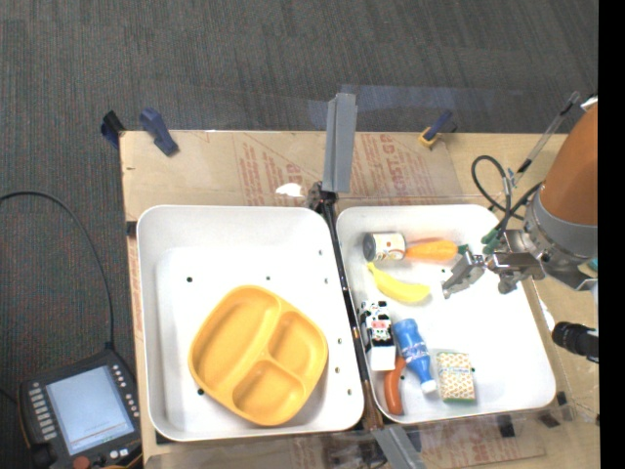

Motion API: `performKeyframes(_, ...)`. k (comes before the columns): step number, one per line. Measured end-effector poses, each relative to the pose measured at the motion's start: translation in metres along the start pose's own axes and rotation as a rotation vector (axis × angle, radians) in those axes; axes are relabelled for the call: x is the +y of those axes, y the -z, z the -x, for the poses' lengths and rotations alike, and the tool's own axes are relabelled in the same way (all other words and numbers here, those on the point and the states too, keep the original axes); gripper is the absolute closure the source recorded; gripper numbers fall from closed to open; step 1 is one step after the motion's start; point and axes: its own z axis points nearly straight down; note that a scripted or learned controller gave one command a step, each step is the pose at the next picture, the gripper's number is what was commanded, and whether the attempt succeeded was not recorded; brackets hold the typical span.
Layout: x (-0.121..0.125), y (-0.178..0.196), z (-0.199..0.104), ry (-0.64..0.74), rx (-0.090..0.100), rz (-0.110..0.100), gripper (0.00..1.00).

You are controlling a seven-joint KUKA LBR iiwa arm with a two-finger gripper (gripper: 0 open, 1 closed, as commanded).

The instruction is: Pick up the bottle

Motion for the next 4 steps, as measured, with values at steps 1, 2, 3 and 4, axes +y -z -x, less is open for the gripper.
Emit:
performKeyframes(1,-0.031,-0.151,-0.017,0.039,-0.004,0.009,0.00)
performKeyframes(2,-0.014,-0.170,-0.005,-0.149,0.001,0.001,0.00)
performKeyframes(3,-0.015,-0.162,-0.005,-0.155,0.003,-0.003,1.00)
performKeyframes(4,-0.035,-0.071,-0.084,-0.264,-0.001,0.001,1.00)
